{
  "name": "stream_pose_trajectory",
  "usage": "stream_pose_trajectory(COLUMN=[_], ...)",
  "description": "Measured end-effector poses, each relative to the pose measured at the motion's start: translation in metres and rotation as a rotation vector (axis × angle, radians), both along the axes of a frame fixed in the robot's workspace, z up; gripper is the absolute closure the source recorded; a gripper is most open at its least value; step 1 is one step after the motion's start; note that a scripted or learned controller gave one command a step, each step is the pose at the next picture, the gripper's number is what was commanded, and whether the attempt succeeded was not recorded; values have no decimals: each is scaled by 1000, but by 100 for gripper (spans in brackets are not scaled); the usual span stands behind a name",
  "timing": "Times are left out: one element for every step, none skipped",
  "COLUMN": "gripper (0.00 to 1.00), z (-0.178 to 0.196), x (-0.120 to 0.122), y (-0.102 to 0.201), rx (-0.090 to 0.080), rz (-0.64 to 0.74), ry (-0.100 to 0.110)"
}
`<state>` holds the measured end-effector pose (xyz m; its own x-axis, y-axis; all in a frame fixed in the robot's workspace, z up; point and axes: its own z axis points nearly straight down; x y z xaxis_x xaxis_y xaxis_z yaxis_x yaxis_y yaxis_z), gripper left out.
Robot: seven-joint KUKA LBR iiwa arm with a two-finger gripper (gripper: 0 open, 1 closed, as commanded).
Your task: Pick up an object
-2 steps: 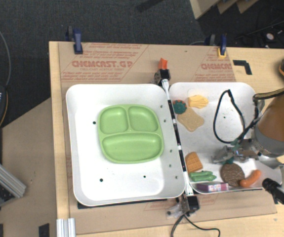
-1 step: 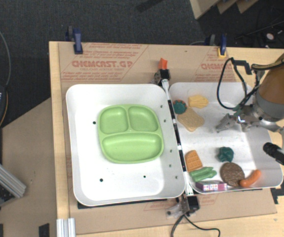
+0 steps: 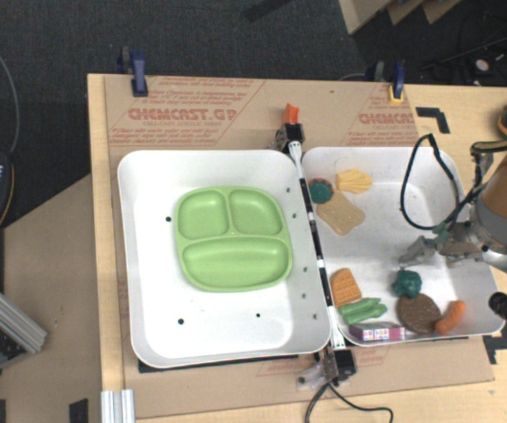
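Metal gripper [image 3: 422, 250] fingers spread apart, holding nothing, hover over the right bin [image 3: 385, 161] just above a lumpy teal toy [image 3: 406, 283]; a smooth green sectioned plate [image 3: 232, 238] fills the left bin [image 3: 147, 236].

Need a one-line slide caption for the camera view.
KUKA arm's hand hovers over right bin above a teal toy; green divided plate sits in left bin.

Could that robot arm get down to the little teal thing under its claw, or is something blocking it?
Probably yes. The gripper hangs just above and beside the teal toy, with bare bin floor between them. The brown piece lies close below it and might get nudged.
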<state>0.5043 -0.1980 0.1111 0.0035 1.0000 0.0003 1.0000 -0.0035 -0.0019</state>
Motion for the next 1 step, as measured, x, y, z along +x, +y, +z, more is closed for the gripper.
stream_pose_trajectory(gripper=[0], z=[-28], x=[-27], y=[14], rx=[2], rz=[2], ry=[2])
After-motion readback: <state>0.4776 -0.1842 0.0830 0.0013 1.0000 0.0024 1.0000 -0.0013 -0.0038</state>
